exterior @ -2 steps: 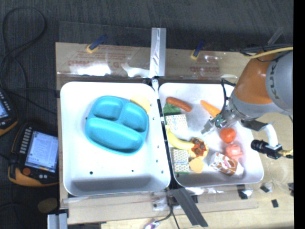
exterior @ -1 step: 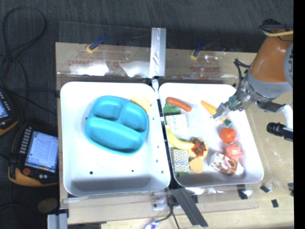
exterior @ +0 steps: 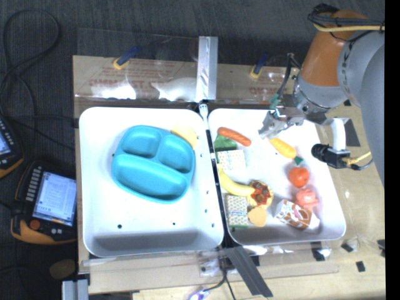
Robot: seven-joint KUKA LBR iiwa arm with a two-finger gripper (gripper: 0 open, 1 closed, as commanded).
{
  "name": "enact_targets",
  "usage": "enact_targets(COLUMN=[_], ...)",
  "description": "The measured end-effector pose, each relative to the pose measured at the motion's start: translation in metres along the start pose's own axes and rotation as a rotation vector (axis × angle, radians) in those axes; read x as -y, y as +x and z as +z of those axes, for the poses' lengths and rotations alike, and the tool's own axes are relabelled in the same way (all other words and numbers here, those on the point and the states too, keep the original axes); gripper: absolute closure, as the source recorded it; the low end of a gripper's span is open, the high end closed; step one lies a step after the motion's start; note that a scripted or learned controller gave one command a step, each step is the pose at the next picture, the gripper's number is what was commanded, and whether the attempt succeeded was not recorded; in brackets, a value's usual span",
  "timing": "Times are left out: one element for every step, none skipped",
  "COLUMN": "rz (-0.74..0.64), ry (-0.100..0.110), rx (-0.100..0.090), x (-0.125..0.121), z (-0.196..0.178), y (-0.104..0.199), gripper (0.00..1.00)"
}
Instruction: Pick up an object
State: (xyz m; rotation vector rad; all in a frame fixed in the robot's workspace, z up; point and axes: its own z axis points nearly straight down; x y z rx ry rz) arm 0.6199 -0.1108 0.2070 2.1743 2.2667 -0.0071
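While the pincer [exterior: 273, 125] hangs over the right bin [exterior: 331, 227], its grip impossible to read from above, the yellow pepper [exterior: 283, 147] lies just below-right, likeliest pick among crowded toy foods.

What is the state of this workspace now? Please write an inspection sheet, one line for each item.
Surface: two shallow white bins side by side, left bin and right bin.
Job's things: right bin holds a red sausage, yellow banana, red tomato, orange-yellow carrot and small packets.
Clutter: left bin holds a blue plastic divided plate with a yellow piece at its edge.
Gripper: the gripper is over the right bin's far side, holding nothing visible.
Cables: black cable on the floor, left.
Surroundings: handheld screen device at left.
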Motion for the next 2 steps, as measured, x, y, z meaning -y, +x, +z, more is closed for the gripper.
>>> enact_targets(rz=[0.184, 0.208], ry=[0.000, 0.001], rx=[0.000, -0.001], x=[0.009, 0.047], z=[-0.023, -0.036], y=[0.022, 0.027], gripper=[1.00, 1.00])
